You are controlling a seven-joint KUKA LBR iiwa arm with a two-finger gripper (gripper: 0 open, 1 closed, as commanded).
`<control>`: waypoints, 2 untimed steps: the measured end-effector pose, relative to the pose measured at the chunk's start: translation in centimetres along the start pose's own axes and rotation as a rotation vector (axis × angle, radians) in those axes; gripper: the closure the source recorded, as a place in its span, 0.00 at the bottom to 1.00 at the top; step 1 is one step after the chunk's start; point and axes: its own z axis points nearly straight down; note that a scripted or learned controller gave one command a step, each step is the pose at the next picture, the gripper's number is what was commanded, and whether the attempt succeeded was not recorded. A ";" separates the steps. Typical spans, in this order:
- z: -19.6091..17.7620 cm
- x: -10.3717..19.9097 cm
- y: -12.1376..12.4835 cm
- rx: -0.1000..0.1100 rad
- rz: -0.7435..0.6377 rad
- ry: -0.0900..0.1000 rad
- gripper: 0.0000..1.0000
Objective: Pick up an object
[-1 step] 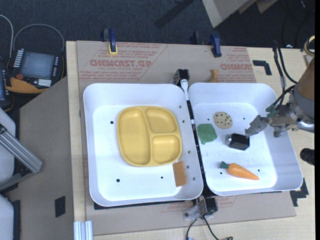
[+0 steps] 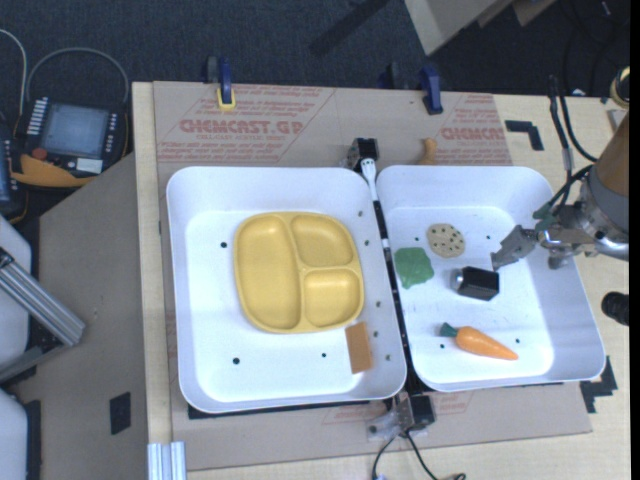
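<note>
The arm (image 2: 612, 173) enters as a broad grey body with a smooth, rounded shell. Below it sits a paler metallic wrist section, ringed and somewhat shiny. Dark cables loop along its upper side, and a small green spot shows near the wrist, perhaps a connector. The gripper (image 2: 512, 249) is grey metal, slim and angular, with thin fingers tapering to a narrow end.

Glossy white plastic bins (image 2: 190, 268); matt yellow plastic tray (image 2: 298, 270); smooth orange plastic carrot (image 2: 483, 343); brown cardboard bench (image 2: 330, 118).
</note>
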 end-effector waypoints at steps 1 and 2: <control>4.9 0.0 -1.0 0.007 0.001 0.003 0.00; 11.3 0.0 -1.1 0.008 0.001 0.003 0.00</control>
